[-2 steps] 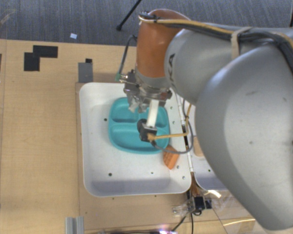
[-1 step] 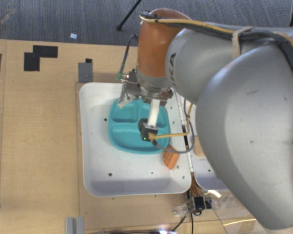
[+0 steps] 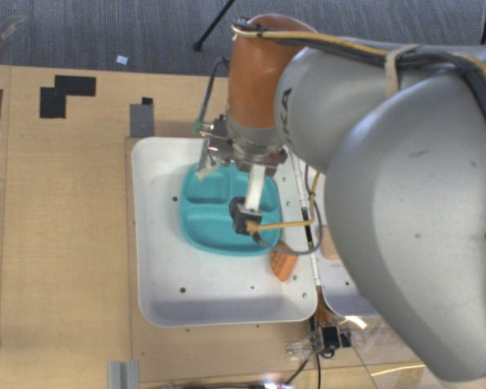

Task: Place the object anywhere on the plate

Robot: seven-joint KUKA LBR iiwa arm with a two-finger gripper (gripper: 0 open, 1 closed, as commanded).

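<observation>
A teal plate (image 3: pixel 215 221) with divided compartments lies in the left white bin (image 3: pixel 158 241), toward its far right part. A small orange object (image 3: pixel 282 264) rests on the bin floor just off the plate's near right edge, touching or almost touching the rim. My gripper (image 3: pixel 205 167) hangs over the plate's far left compartment, low above it or touching it. The wrist with its orange band rises behind it. Nothing is seen held in the gripper, and the arm hides the plate's far right part.
The big grey arm covers most of the right bin (image 3: pixel 340 298). Black L-shaped marks (image 3: pixel 65 94) and a grey bracket (image 3: pixel 142 120) sit on the bench beyond the left bin. Loose cables (image 3: pixel 324 339) lie at the front between the bins.
</observation>
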